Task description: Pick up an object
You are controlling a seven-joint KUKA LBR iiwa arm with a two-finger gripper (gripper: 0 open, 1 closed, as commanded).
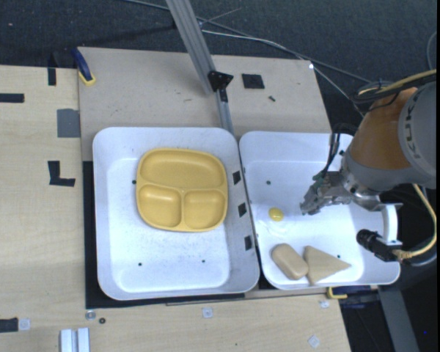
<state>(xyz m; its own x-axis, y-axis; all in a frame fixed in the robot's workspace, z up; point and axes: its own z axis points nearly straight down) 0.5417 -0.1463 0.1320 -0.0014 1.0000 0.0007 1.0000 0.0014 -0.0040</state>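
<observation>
3 objects lie in the right bin (pixel 293 147) under the arm (pixel 381 149).

Glossy white plastic bins (pixel 110 196), a smooth yellow plastic tray (pixel 182 189), matt wooden bench (pixel 29 218).

**No readable text anywhere on my feed**

Squinted at this from my remote station and I can't make out a single letter, number, brand or label. The black tape patches (pixel 253 81) on the pale wooden bench (pixel 29 196) carry no print, and the yellow divided plastic tray (pixel 182 189) looks unmarked too.
</observation>
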